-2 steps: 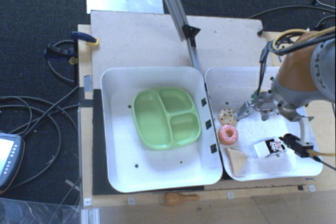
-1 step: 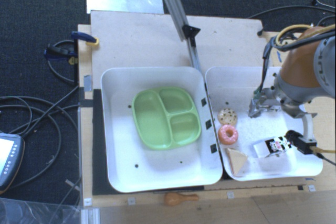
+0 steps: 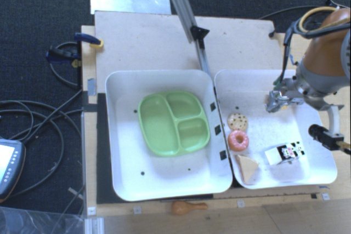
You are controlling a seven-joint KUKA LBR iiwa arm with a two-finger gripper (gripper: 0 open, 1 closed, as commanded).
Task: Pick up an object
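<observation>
**Objects lie in the right bin, below the hovering jaws**

Objects for the pick sit together in the right bin (image 3: 329, 170), toward its near edge. A round cookie (image 3: 237, 121) with dark specks lies close to the wall shared with the other bin. Just below it, touching or nearly so, is a pink-iced donut (image 3: 238, 141). Below that lies a tan wedge-shaped piece (image 3: 248, 167), pointing toward the near rim. To the right of the wedge, apart from it, rests a small white carton with black patches (image 3: 284, 153), tilted.

The arm (image 3: 328, 57) comes in from the right, its orange band over the far right corner of that bin. The jaws (image 3: 273, 102) show as a metallic cluster over the bare upper part of the right bin, well apart from the cookie and the carton. Nothing is seen between them. Whether they stand wide or narrow cannot be told from this angle.

The left bin (image 3: 118, 134) holds a green plate with three compartments (image 3: 174, 123), lying flat near its middle. On the surface (image 3: 142, 41), in front of the bins, lies a small brown wooden piece (image 3: 188, 206).
</observation>
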